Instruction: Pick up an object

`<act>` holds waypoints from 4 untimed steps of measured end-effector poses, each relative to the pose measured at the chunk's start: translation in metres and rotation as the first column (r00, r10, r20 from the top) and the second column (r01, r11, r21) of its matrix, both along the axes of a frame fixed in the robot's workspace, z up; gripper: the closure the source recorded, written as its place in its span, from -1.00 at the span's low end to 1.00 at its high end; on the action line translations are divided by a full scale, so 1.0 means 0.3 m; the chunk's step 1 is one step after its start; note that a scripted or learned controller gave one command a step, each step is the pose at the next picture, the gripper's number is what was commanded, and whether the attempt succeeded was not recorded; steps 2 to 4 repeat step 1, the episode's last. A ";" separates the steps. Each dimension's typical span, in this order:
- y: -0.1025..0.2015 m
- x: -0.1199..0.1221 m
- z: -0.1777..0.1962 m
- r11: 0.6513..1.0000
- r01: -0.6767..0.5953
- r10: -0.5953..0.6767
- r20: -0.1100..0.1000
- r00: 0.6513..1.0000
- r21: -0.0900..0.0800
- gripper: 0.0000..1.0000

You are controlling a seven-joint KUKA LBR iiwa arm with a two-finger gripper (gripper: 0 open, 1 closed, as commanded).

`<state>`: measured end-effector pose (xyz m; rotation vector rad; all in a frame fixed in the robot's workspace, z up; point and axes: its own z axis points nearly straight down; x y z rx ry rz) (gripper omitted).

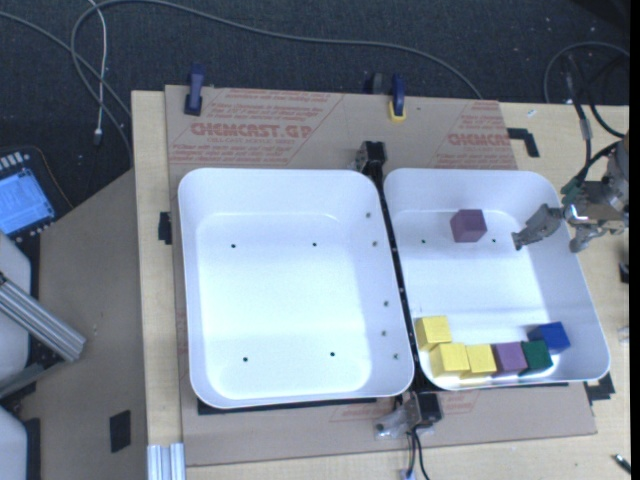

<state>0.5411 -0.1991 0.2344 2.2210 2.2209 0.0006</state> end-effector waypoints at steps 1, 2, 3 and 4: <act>-0.014 0.164 -0.513 1.000 -0.001 0.001 -0.013 1.000 0.004 -1.00; -0.014 0.164 -0.513 1.000 -0.001 0.001 -0.013 1.000 0.004 -1.00; -0.014 0.164 -0.513 1.000 -0.001 0.001 -0.013 1.000 0.004 -1.00; -0.014 0.164 -0.513 1.000 -0.001 0.001 -0.013 1.000 0.004 -1.00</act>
